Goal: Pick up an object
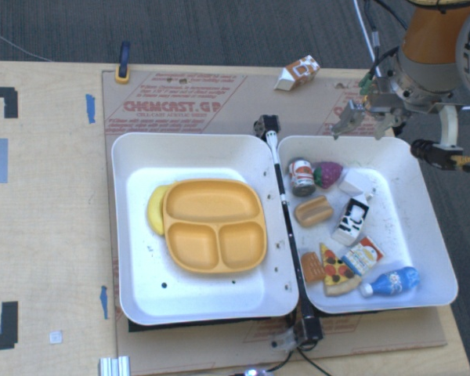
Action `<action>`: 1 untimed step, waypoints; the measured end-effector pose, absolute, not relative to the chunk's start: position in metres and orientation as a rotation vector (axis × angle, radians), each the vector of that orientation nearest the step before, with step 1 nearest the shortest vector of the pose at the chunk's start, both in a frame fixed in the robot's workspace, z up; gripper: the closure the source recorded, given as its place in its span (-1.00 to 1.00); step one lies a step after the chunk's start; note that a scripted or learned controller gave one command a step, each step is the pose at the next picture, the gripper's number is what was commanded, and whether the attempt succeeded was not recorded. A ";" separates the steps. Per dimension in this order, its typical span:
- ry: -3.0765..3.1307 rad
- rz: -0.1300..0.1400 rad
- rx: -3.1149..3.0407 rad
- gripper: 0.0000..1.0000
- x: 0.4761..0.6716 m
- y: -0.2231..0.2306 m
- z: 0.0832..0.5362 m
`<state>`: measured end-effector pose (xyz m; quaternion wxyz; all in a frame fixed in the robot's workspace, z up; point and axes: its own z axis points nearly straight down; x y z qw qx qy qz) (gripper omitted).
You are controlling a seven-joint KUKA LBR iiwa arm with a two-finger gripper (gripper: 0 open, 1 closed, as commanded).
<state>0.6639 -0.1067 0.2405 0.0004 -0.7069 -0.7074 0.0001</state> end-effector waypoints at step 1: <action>-2.218 0.002 -2.221 -1.00 0.666 -0.124 0.100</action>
